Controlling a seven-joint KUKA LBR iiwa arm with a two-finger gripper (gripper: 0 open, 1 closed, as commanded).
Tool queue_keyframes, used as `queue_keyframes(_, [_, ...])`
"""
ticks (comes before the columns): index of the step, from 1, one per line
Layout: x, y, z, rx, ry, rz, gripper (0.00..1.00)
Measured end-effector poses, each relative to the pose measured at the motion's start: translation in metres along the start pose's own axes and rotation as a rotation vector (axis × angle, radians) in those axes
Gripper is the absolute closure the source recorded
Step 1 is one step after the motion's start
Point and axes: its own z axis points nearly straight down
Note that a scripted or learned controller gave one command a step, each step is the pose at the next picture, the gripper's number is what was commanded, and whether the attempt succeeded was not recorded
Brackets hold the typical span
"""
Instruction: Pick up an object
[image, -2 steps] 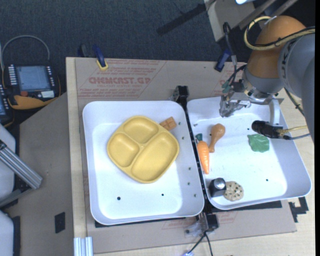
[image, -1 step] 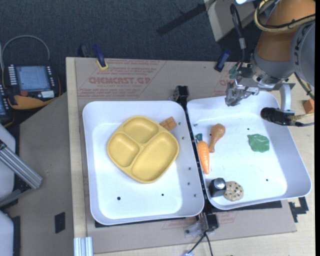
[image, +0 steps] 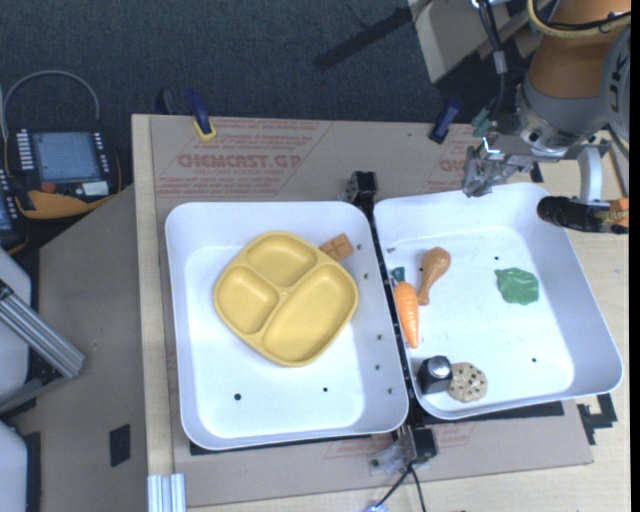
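Observation:
The right bin (image: 560, 340) holds an orange carrot (image: 406, 312), a tan drumstick (image: 433, 270), a green leaf piece (image: 518, 286), a cookie (image: 467, 382) and a small black-and-grey object (image: 434, 372). My gripper (image: 482, 180) hangs above the bin's far rim, well clear of all of these, with nothing seen between its fingers. The arm's orange band (image: 565, 60) sits at the upper right.
The left bin (image: 200, 380) carries a yellow divided plate (image: 288, 296), with a small brown block (image: 337, 246) at its far right edge. A black clamp (image: 362, 186) sits between the bins. A handheld controller (image: 62, 165) lies off the bench at left.

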Motion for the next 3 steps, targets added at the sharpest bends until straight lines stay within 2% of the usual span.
queue_keyframes(1, [0.052, -0.023, -0.004, 0.01, 0.004, -0.004, 1.0])
queue_keyframes(2, [0.103, -0.051, -0.004, 0.011, 0.003, -0.003, 1.0])
queue_keyframes(3, [0.14, -0.07, 0.004, 0.012, 0.002, -0.002, 1.0])
